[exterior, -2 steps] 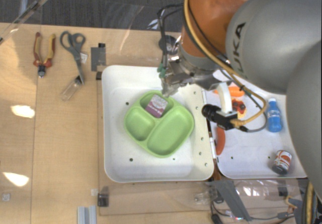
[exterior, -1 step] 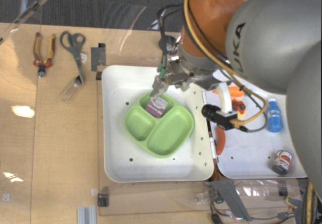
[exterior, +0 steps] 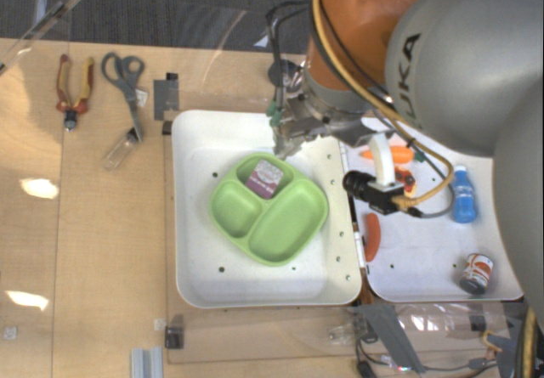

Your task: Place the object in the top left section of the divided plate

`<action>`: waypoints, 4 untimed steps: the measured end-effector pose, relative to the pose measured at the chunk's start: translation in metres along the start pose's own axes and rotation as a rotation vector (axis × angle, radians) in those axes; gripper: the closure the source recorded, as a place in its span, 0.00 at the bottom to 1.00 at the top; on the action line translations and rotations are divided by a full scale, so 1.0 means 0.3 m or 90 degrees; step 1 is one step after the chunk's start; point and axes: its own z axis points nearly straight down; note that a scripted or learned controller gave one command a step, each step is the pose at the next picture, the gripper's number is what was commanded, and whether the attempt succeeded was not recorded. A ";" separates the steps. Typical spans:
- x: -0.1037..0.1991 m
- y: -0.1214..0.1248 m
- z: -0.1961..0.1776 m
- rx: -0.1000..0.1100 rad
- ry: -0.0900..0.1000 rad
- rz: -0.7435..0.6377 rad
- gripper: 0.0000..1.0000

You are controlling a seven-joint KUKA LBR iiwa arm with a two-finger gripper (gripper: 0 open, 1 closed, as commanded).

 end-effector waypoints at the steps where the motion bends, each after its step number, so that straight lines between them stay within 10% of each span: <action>1: -0.068 0.084 -0.061 0.003 0.001 -0.104 1.00; 2: -0.204 -0.014 -0.371 0.002 0.000 -0.117 1.00; 3: -0.420 -0.302 -0.239 0.003 0.000 -0.261 1.00; 4: -0.380 -0.387 -0.156 0.004 0.001 -0.461 1.00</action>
